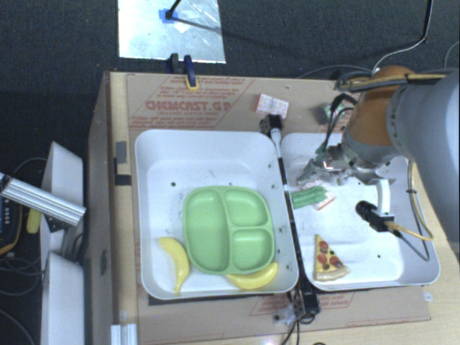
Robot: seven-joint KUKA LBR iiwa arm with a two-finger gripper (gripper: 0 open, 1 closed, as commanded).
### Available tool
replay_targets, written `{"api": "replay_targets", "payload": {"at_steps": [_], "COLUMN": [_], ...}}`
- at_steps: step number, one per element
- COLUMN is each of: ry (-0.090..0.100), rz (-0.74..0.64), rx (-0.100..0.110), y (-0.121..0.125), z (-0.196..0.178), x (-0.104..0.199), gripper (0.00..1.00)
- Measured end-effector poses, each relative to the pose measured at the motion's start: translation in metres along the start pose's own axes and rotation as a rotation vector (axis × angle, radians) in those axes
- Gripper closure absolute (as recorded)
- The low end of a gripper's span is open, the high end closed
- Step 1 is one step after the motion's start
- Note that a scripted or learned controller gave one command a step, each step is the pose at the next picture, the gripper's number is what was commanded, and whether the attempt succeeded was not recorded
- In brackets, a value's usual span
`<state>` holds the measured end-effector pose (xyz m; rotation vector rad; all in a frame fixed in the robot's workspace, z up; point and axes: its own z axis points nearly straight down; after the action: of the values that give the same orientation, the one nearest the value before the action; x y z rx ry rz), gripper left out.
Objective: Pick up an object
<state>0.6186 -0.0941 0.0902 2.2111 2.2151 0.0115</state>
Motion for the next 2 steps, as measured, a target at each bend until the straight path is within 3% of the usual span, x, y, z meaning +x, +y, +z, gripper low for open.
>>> {"api": "replay_targets", "payload": {"at_steps": [1,2], "ry": [0.001,0.003], "rz": [0.002,-0.001], "rx": [0.012,0.005], "y": [-0.054,-0.046], "z": [-0.011,-0.005], "x": [-0.065,-0.004], "gripper": [0.0,0.0]}}
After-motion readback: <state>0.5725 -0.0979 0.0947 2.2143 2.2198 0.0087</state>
